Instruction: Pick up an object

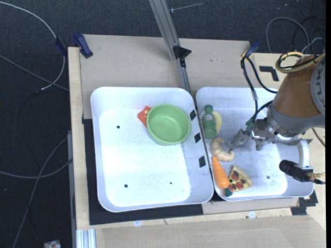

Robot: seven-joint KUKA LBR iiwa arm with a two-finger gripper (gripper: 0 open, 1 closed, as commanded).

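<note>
My gripper [247,140] hangs low over the middle of the right bin [269,187], open, with nothing between its fingers. One finger [236,138] reaches left, close to a beige croissant-shaped toy [221,148]. A green bottle [209,122] lies along the bin's left wall with a pale yellow piece [218,120] beside it. An orange carrot [221,172] and a pizza slice toy [239,179] lie at the front left of this bin. In the left bin [129,185] a green bowl [168,123] stands at the back right, partly hiding a red-orange item [143,115].
A metal rail [164,19] slants in from the top down to the divide between the bins. The arm's orange band [297,87] and black cables [252,84] hang over the right bin's back right. A black connector [292,169] sticks out near its right wall.
</note>
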